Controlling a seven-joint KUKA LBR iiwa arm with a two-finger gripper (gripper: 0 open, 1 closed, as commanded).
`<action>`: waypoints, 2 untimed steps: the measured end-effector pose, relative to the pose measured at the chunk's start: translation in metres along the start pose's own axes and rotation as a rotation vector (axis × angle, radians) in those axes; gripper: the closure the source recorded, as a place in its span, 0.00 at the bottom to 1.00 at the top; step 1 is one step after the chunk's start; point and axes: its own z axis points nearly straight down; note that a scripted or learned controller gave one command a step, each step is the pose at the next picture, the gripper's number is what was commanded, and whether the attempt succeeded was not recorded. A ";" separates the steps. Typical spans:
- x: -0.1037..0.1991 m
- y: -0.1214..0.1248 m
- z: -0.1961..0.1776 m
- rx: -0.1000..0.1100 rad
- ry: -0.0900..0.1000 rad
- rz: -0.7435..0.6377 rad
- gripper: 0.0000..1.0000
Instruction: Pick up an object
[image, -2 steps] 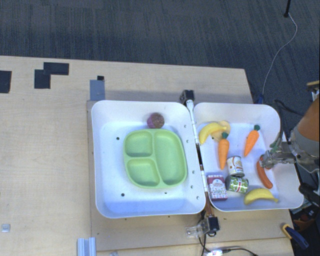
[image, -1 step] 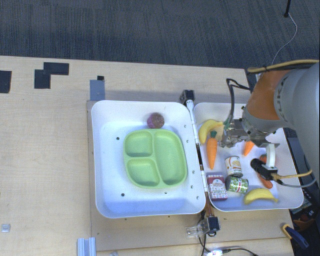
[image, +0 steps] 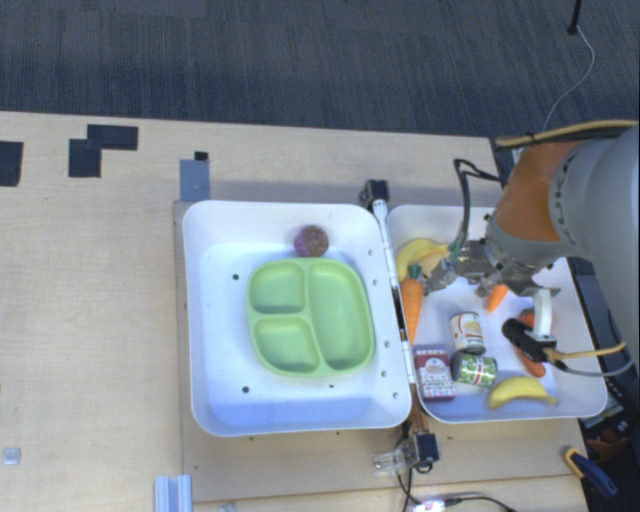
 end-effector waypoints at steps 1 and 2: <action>0.001 0.002 -0.012 -0.006 0.000 -0.004 1.00; 0.001 0.002 -0.012 -0.005 0.000 -0.004 0.00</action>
